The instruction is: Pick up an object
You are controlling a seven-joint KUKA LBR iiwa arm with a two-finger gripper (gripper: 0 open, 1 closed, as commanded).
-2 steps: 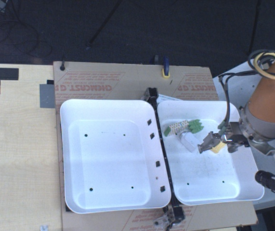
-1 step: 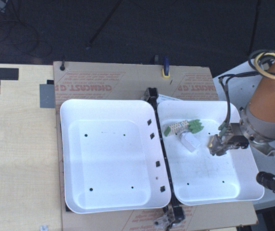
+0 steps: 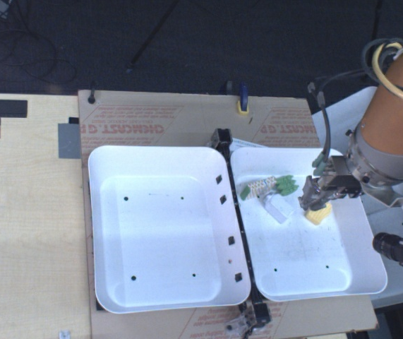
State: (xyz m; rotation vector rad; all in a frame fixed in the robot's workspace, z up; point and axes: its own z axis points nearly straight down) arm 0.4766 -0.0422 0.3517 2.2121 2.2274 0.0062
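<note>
**Pincer low over the right bin's small cluster**

Two shallow white bins sit side by side on the worktop (image 3: 17, 210), joined by a black divider with clips. The left bin (image 3: 106, 189) shows its white floor and four small dark dots. The right bin (image 3: 356, 277) holds a small cluster toward its 12 o'clock side: a green leafy piece (image 3: 284, 184), a pale speckled strip (image 3: 257, 188) just beside it at its 9 o'clock, a whitish clear-looking packet (image 3: 279, 208) at the green piece's 6 o'clock, and a yellow object (image 3: 319, 215) at the packet's 3 o'clock.

The arm (image 3: 388, 119) enters from 3 o'clock, and the pincer (image 3: 317, 198) hangs right at the yellow object's upper edge, partly covering it. Its dark fingers blend together from this slant, so I cannot tell whether they are spread or closed, or whether they touch the yellow object.

The packet's outline is faint against the white floor. The arm's upper part is cut off at the frame's edge.
</note>
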